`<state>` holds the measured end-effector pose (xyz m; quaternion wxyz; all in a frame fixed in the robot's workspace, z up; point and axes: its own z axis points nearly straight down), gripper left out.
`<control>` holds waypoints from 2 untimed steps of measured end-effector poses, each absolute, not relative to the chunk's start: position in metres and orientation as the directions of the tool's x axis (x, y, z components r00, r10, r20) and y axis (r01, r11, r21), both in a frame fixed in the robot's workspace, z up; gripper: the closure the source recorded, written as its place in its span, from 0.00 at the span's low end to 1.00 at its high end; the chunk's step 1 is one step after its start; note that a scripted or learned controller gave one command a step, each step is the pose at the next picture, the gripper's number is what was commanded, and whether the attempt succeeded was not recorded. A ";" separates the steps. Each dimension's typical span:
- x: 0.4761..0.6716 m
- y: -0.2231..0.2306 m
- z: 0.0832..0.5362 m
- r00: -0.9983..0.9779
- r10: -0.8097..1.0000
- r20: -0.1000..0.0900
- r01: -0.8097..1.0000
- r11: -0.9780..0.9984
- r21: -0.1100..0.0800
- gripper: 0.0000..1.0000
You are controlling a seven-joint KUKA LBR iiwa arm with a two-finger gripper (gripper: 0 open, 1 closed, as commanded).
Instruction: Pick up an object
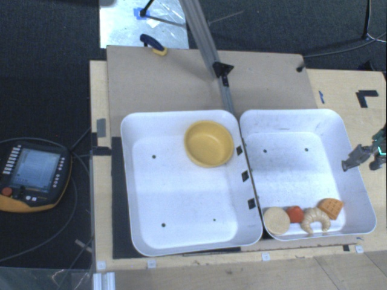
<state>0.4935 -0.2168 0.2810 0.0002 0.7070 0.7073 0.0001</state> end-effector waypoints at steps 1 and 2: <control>0.494 -0.217 0.281 0.000 1.000 0.000 1.000 0.000 0.000 0.00; 0.498 -0.212 0.237 -0.001 1.000 0.001 1.000 0.001 -0.003 0.00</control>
